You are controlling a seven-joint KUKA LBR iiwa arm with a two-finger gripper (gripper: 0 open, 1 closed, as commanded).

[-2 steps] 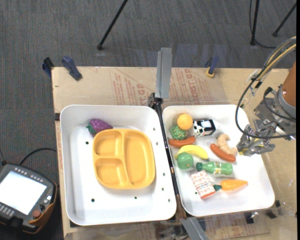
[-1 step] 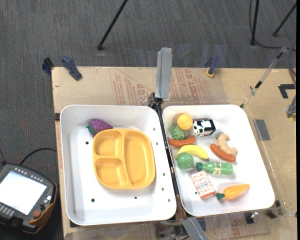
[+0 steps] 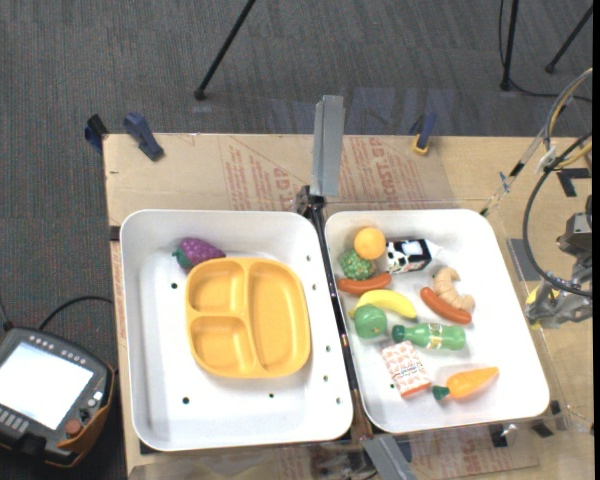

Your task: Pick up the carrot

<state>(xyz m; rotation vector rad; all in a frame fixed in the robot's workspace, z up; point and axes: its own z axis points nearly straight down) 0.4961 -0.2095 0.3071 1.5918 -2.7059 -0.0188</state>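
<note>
The carrot (image 3: 470,381) is orange with a green stub at its left end. It lies on its side near the front right corner of the right bin (image 3: 510,268), tip pointing right. A small red and white carton (image 3: 407,369) lies just to its left, and a green bottle (image 3: 431,336) lies just behind it. Nothing touches or covers the carrot.
The right bin also holds a green apple (image 3: 370,321), a banana (image 3: 386,302), two sausages (image 3: 446,306), broccoli (image 3: 356,264), an orange (image 3: 370,242) and a cow-pattern carton (image 3: 408,256). The left bin (image 3: 145,368) holds a yellow divided plate (image 3: 248,316) and purple grapes (image 3: 198,251). Cables (image 3: 552,268) hang at the right.
</note>
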